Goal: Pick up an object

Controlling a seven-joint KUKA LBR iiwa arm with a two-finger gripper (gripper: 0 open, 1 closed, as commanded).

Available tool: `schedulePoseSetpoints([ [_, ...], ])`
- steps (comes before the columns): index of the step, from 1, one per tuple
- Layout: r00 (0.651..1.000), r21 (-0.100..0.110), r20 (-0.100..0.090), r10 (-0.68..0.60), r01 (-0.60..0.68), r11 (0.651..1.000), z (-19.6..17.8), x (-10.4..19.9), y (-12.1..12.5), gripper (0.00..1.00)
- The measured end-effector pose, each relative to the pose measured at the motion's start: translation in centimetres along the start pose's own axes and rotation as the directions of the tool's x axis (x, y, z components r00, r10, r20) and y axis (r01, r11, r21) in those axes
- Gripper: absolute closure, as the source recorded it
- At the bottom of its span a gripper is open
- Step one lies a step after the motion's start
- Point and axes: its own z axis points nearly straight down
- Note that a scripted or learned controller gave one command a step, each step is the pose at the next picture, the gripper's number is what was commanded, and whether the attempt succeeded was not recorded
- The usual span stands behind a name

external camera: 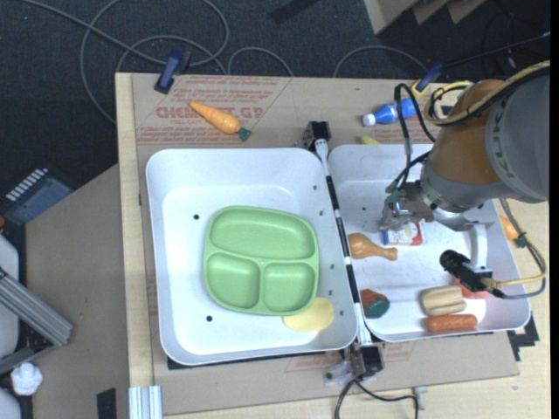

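Over the right bin (515,317) the gripper (403,219) hangs low above a small red-and-white item (409,234), likely lined up to grasp it; whether it is released or clenched I cannot tell. A drumstick toy (370,249) lies just beside, nearer the dividing rim, crowding that side; far-left floor offers room.

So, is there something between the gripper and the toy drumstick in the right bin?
Nothing visible. The gripper hangs over the right bin, and the drumstick lies just below-left of it on bare bin floor. The small red-white item sits under the gripper, beside that path.
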Motion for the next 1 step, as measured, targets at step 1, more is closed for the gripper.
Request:
schedulePoseSetpoints([
  [1,1.000,0.001,0.000,0.000,0.000,1.000,0.03,0.01,-0.03,0.00],
])
